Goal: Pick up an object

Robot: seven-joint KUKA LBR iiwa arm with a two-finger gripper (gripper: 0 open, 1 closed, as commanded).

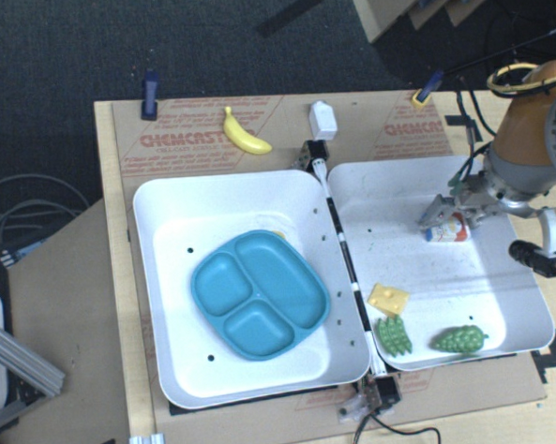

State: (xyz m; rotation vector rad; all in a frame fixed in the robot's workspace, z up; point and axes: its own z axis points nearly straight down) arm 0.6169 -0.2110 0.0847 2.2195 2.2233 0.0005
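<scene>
While the grey arm with the orange band (527, 140) reaches in from the right, we see its gripper (447, 214) down in the right-hand shallow white bin (507, 287), right over a small white carton with red and blue print (448, 232). How the gripper stands we cannot tell; the dark fingers blur into the carton's top, and the print on that carton is too small for us to read. Part of the arm runs off the right edge.

Over in the near left corner of that same bin we have a yellow wedge of toy cheese (388, 300), a green bumpy toy vegetable (393, 335) just below it, and a second green leafy toy piece (459, 339) a little to its right, all well apart from the gripper.

Across in the left-hand white bin (166, 233) sits a blue plastic tray with three compartments (258, 293).

Behind the bins, a yellow toy banana (244, 134) lies on the cardboard-covered tabletop (188, 137), where we read red lettering, "CHEMCAST", printed twice, the right one partly hidden.
</scene>
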